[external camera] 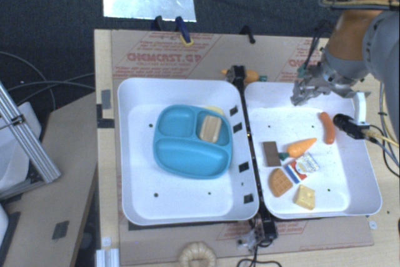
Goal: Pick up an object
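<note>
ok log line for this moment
gripper: over right bin far edge, holding nothing | carrot, sausage, waffle: in right bin | blue tray: left bin

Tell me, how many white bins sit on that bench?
2. The left bin holds a blue tray; the right bin beside it holds small toy foods.

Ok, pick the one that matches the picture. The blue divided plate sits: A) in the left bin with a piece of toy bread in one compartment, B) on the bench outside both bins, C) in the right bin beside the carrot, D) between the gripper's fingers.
A: the blue divided plate lies in the left bin, and a tan piece of toy bread rests in its upper right compartment.
</note>
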Tool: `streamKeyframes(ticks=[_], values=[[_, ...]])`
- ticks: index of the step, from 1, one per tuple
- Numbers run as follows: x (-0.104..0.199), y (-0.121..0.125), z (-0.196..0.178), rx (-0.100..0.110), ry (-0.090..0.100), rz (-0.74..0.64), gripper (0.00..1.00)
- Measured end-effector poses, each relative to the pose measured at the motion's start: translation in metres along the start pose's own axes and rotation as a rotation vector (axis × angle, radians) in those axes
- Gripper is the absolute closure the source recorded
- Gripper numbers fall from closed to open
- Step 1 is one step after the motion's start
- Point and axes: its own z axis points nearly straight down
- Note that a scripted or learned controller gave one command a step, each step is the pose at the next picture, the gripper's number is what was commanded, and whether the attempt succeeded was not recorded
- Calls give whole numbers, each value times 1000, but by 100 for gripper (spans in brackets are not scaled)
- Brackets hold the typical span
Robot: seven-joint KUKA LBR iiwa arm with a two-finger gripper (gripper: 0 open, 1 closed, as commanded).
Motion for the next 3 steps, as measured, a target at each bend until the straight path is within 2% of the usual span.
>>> streamKeyframes(ticks=[1, 2, 3], values=[[1, 6, -45, 0, 0, -1, 100], [1, 8, -71, 2, 1, -2, 100], [59, -12, -68, 7, 3, -5, 100]])
